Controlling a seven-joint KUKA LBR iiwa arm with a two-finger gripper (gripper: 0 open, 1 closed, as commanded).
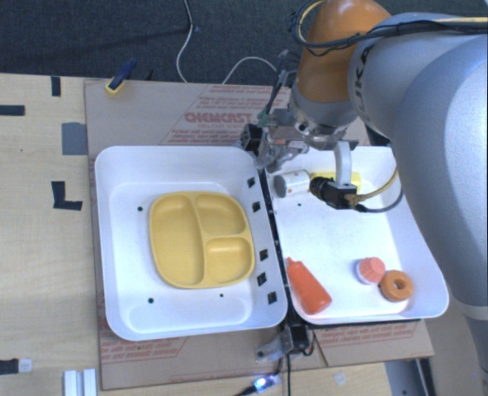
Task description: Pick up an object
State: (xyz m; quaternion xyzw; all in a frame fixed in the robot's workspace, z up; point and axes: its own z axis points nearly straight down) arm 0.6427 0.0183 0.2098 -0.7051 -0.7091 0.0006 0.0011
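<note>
My gripper (pixel 270 153) hangs low over the far end of the divider between the two bins, under the orange band of the arm. Just right of it and nearer the camera, a small white-grey cylinder (pixel 291 183) lies in the right bin (pixel 421 299). A yellow object (pixel 353 179) peeks out behind a black part of the wrist. At the near end of that bin lie an orange carrot-shaped piece (pixel 307 287), a pink round piece (pixel 370 269) and a brown donut (pixel 396 286). I see nothing held in the gripper.
The left bin (pixel 116 221) holds a yellow divided plate (pixel 201 238). Both bins rest on a cardboard sheet (pixel 194 122). The bulky grey arm covers the right bin's far right corner. A white cable (pixel 186 40) runs across the dark floor behind.
</note>
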